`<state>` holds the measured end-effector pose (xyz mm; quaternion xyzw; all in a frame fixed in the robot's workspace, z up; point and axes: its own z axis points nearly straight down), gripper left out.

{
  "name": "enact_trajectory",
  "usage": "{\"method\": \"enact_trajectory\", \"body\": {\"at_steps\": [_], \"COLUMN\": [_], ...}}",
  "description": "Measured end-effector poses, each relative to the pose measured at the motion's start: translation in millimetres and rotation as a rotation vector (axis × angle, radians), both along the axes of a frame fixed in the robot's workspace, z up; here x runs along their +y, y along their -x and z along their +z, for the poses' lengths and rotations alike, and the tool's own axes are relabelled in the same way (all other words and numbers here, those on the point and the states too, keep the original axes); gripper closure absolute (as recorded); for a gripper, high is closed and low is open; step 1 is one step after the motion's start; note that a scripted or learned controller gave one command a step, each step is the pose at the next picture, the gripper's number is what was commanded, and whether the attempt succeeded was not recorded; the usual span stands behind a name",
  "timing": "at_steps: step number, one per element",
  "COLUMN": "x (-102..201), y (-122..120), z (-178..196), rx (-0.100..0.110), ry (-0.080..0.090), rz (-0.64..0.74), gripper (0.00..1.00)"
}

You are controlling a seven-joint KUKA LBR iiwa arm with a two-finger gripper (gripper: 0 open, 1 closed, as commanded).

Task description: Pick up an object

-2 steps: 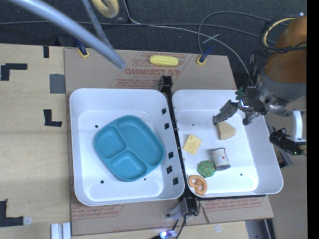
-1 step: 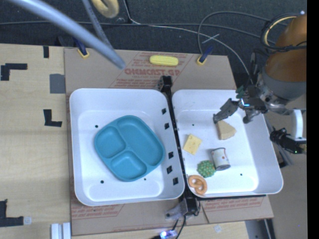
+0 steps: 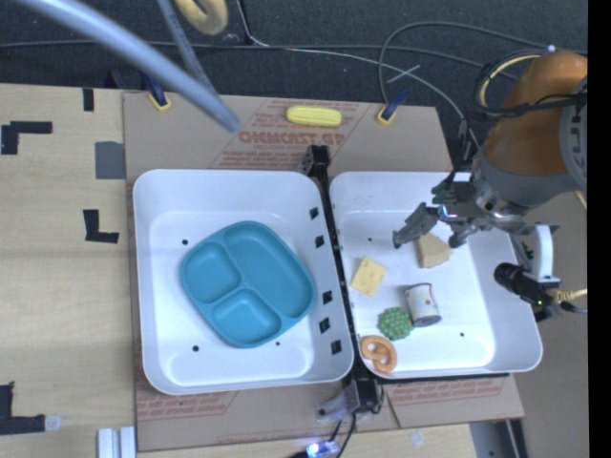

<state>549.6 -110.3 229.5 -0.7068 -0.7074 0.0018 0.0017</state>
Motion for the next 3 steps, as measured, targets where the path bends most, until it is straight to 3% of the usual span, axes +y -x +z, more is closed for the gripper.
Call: {"method": "enact_trajectory", "body": {"at_steps": [2,3], "x": [7,7], "y": [6,5], "z": [-90,-77], "rx": [0.002,-0.002], "ry": [0.000,-0.001], "rz": [0.000,0.002], "gripper": [0.00,1.00]}}
